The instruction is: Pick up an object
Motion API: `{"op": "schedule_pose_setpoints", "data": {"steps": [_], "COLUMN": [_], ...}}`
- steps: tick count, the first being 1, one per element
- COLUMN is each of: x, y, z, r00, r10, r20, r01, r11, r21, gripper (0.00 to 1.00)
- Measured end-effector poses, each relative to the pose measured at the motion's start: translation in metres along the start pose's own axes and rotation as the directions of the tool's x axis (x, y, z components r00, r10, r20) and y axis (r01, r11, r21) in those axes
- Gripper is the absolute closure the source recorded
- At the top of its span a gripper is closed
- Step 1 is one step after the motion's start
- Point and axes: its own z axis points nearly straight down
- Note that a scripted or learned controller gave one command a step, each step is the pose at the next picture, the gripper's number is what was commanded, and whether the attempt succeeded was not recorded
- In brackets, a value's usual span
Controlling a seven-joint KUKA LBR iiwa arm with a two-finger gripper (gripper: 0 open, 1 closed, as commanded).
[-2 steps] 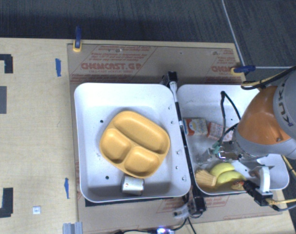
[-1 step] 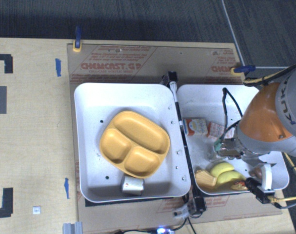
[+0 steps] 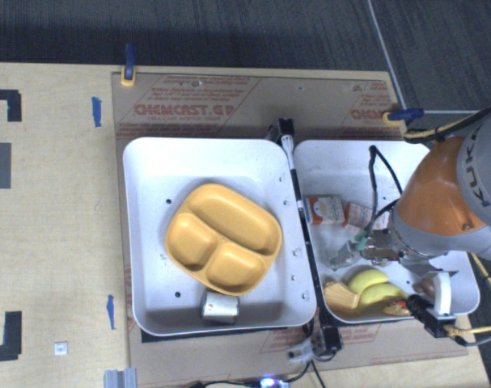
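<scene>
My gripper (image 3: 352,251) hangs low inside the right bin (image 3: 334,162), under the orange band of the arm (image 3: 435,200). It is just above a cluster of yellow fruit-like pieces (image 3: 373,287) and a tan wedge (image 3: 340,297) at the bin's near edge. A red and white packet (image 3: 326,209) lies up and to the left of the gripper, with a second small packet (image 3: 359,214) beside it. I see nothing held. The arm hides the right part of this bin.
The left bin (image 3: 148,168) holds a large yellow divided plate (image 3: 222,237) and a small silvery block (image 3: 221,307) at its near wall. A black divider (image 3: 298,208) runs between the bins. A white piece (image 3: 443,293) sits at the arm's lower right.
</scene>
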Motion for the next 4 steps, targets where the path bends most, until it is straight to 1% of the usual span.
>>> {"op": "schedule_pose_setpoints", "data": {"steps": [1, 2, 3, 4], "x": [0.001, 0.0, 0.0, -0.002], "y": [-0.003, 0.0, 0.0, -0.003], "z": [0.011, 0.0, 0.0, 0.011], "r00": [1.0, 1.0, 1.0, 1.0], "r10": [-0.002, -0.002, -0.002, -0.003], "r20": [-0.004, -0.001, -0.001, -0.005], "r01": [0.002, 0.002, 0.002, 0.003], "r11": [1.0, 1.0, 1.0, 1.0], "r21": [0.009, 0.002, 0.002, 0.01], "gripper": [0.0, 1.0, 0.0, 0.0]}}
